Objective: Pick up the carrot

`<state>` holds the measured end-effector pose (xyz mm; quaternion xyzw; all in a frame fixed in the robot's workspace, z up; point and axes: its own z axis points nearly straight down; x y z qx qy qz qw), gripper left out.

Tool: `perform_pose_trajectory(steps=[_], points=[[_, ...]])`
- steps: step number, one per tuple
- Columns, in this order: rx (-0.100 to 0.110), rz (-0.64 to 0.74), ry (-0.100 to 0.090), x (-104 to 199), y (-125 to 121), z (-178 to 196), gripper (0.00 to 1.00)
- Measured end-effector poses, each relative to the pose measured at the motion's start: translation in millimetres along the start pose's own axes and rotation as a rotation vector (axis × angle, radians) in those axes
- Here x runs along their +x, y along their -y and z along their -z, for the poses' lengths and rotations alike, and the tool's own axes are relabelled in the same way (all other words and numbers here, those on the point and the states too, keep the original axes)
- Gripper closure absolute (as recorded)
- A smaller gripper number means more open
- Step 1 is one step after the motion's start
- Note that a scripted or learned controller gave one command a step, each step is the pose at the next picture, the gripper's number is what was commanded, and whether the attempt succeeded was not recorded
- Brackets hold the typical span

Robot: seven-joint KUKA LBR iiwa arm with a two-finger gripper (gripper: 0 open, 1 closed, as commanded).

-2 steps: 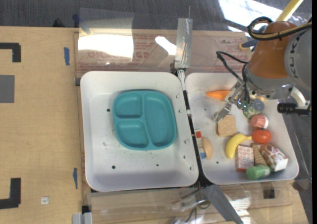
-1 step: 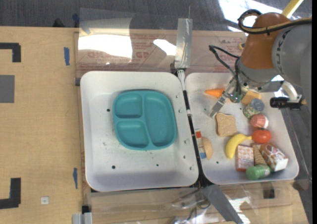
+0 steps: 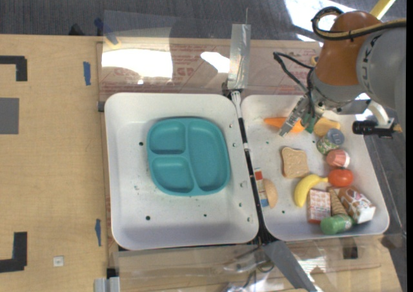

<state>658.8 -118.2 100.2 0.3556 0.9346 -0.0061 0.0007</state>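
Observation:
The carrot (image 3: 276, 122) is a small orange cone lying in the far left corner of the right bin (image 3: 381, 219), its tip pointing left. My gripper (image 3: 294, 123) comes down from the right and sits over the carrot's thick right end, touching or nearly touching it. The grey arm with its orange band (image 3: 342, 45) rises behind it and hides part of the bin's far edge. The carrot still appears to rest on the bin floor.
Right of the gripper lie a cheese wedge (image 3: 327, 121) and a blue-lidded can (image 3: 333, 137). Further forward are a bread slice (image 3: 295, 161), a banana (image 3: 306, 189), a tomato (image 3: 341, 177) and small cartons (image 3: 319, 206). A teal divided plate (image 3: 189, 155) lies in the left bin (image 3: 122, 219).

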Motion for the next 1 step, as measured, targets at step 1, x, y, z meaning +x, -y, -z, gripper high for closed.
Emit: perform_pose_trajectory(steps=[1], points=[[-0.014,0.265,-0.002,83.2,-34.6,86.2,1.00]])
